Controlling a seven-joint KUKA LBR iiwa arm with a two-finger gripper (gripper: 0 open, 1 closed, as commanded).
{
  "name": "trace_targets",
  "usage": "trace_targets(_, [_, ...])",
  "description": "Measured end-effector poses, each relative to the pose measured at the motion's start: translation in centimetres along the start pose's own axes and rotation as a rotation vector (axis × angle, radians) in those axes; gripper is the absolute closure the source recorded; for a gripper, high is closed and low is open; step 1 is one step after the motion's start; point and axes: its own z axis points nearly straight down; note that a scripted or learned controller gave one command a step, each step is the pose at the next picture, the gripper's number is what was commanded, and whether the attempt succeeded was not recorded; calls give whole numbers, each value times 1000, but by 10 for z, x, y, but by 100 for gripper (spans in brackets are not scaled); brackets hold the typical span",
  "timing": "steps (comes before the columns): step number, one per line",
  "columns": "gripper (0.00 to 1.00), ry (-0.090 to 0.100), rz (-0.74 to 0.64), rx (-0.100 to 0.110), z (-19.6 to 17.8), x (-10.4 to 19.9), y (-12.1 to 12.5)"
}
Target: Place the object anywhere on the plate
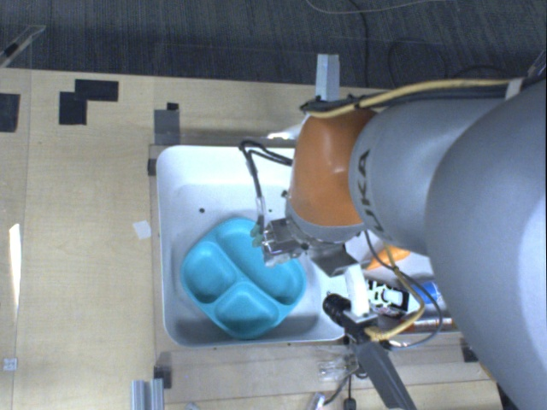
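A blue divided plate (231, 282) lies in the left white bin (184, 186), toward its front. The arm's orange band and wrist hang over the plate's right part. The gripper (275, 248) shows as a small metal part at the plate's upper right rim, mostly covered by the wrist. I see no object between the fingers. An orange object (395, 254) peeks out from under the arm in the right bin, beside a white-and-black item (385, 295).
The big grey arm covers most of the right bin (427, 267). Black cables loop from the wrist over the left bin's back. A blue-and-white item (430, 295) lies at the right bin's front. Bare wooden bench extends to the left.
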Motion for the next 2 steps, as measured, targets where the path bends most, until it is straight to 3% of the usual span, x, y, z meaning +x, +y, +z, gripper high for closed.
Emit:
trace_targets(1, [100,-1,145,1,78,9,2])
trace_targets(2, [100,-3,122,-24,85,32,16])
